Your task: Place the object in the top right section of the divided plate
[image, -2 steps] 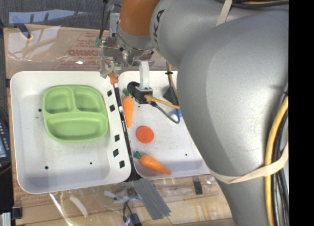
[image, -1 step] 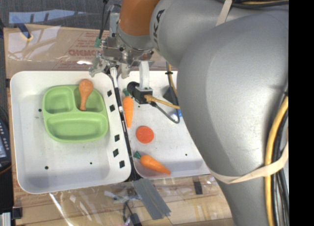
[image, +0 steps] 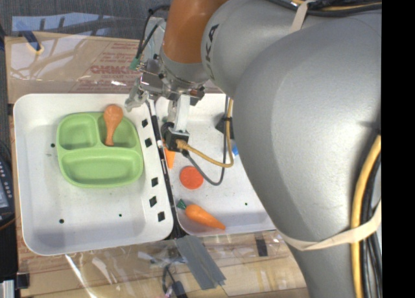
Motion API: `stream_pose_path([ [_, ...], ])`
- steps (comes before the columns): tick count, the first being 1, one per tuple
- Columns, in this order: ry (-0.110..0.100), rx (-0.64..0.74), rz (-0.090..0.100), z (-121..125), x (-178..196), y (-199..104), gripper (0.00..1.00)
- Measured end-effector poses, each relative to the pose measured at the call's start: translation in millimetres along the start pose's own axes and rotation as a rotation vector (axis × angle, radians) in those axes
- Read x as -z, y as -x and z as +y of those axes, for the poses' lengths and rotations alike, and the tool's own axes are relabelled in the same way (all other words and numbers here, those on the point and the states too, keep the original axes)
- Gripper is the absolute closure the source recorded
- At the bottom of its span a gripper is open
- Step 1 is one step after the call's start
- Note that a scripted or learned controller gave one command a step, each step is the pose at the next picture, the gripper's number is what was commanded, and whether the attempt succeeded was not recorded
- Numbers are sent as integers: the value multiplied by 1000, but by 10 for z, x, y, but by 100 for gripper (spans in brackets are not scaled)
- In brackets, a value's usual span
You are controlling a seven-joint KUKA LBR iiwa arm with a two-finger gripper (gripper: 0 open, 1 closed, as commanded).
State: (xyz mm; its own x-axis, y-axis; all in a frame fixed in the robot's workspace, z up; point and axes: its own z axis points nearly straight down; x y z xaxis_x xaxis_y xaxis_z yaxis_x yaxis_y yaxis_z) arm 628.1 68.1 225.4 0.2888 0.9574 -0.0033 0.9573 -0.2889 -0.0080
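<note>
My gripper [image: 139, 93] hangs over the divided plate's [image: 97, 168] upper right edge, but I can't tell how open it is. The orange drumstick [image: 111, 122] lies along the plate's top divider.

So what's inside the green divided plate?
One tan drumstick-shaped toy lies in the plate, along the ridge between its two upper sections. The plate surface under it is covered.

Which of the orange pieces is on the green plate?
The drumstick-shaped one, lying on the plate in the left bin. The round disc and the green-topped carrot lie in the right bin.
</note>
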Motion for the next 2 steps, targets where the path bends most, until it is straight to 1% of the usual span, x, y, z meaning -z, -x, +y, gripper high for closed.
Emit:
stream_pose_path([
  [1,-4,6,-2,-1,83,0,100],
  [2,0,-127,0,-319,-133,446,100],
])
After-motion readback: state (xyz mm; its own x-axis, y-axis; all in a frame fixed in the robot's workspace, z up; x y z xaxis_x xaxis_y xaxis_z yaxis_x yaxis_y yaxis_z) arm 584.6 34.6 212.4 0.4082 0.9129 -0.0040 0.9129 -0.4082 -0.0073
